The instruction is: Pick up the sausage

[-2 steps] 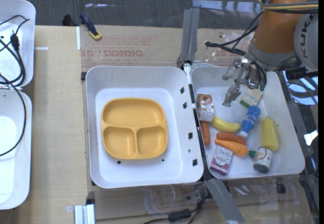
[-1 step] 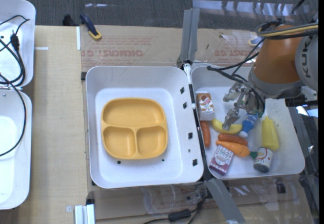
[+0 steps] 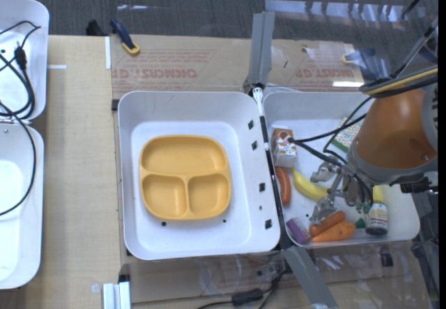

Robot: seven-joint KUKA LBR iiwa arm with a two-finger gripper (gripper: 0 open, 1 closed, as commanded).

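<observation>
so the sausage (image 3: 283,185) lies at the left edge of the right bin (image 3: 411,227), hard against the wall that divides the two bins, long axis running up and down the frame. just above it stands a small carton (image 3: 283,146), and the banana (image 3: 309,185) sits just to its right. the pincer (image 3: 332,196) hangs in the lower middle of that bin, over the carrots (image 3: 333,227) and the banana's far end, near the sausage but not over it. whether its tips are apart or together i cannot tell; cables and metal parts blur together there, and nothing shows between them. to do this step well, i'd judge the arm needs to shift toward the left of the frame until it's centred on the sausage, turn so the closing line runs across the short width, and come down carefully, since the wall leaves little room for one tip. the yellow tray (image 3: 185,176) in the left bin (image 3: 132,161) plays no part.
</observation>
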